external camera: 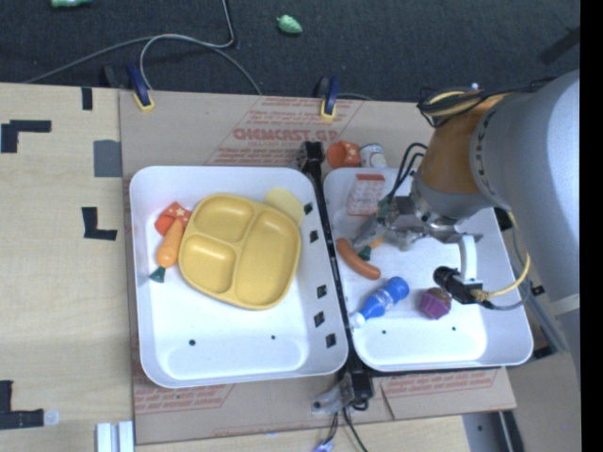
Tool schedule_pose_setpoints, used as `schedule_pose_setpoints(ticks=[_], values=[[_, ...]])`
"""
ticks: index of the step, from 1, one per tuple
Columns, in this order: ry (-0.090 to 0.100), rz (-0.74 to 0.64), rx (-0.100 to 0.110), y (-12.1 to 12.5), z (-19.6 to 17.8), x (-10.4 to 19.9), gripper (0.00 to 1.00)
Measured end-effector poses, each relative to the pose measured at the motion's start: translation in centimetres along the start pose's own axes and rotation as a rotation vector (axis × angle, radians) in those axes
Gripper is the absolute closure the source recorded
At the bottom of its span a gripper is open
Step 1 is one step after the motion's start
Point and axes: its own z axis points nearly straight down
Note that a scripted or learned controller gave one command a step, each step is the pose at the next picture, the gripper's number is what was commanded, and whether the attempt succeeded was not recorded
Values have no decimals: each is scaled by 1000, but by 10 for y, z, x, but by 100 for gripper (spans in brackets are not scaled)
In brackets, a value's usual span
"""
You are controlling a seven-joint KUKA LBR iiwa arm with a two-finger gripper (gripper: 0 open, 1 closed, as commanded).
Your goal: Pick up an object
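My gripper [384, 226] hangs low over the upper middle of the right bin [490, 347], under the grey arm with its orange band [450, 153]. Just left of and below it lies an orange-brown sausage [358, 259], with a small green piece [366, 246] at the gripper's tip. A blue bottle [384, 298] lies tilted near the bin's front. A purple object [434, 302] sits to the right of the bottle. A pale packet with red print [363, 193] lies behind the gripper. I see nothing held.
The left bin [226, 347] holds a yellow divided plate [240, 250], a carrot [170, 244], a red item [172, 217] and a pale yellow piece [284, 201]. An orange ball [341, 153] and a white item [373, 154] sit at the right bin's back edge. Cables trail near the purple object.
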Motion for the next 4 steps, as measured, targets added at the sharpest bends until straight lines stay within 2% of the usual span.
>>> schedule_pose_setpoints(ticks=[1,4], values=[[-8,5,1,3,0,12,0],[-4,3,3,12,0,10,0]])
